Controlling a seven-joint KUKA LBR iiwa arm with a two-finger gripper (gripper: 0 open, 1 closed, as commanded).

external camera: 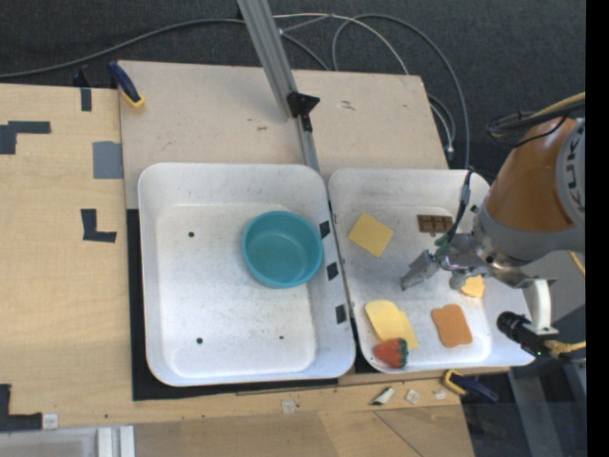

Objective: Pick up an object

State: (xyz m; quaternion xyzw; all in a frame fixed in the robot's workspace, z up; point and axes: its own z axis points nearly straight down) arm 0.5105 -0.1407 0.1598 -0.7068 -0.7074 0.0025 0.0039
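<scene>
We log the grey two-finger gripper (425, 271) low over the floor of the right-hand shallow white bin (381, 188), reached in from the right on the grey arm with its orange band (528, 193). One grey finger (416, 273) slants down and left to the bin floor; we cannot tell from this slant whether the fingers stand apart or together, and we see nothing between them.

Candidate objects in the right bin:
- pale yellow square slab (370, 234), up-left of the gripper, apart from it;
- small dark brown chocolate-like bar (434, 223), near the far wall, just above the gripper;
- small yellow-orange piece (473, 288), just beside the wrist, partly hidden by it;
- orange rounded slab (452, 326), near the front wall;
- pale yellow rounded slab (387, 319), with a red strawberry-like item with green top (391, 353) touching its near end.

The left-hand white bin (166, 255) carries a teal round plastic bowl (282, 248), upright, toward its right side.

Surroundings: both bins sit on a pale wooden bench (57, 208) with dark tape marks. A grey metal pole (266, 46) slants across the back. Cables (400, 36) loop over dark floor behind. A blue-and-yellow clamp (126, 84) grips the board's far-left corner.
</scene>
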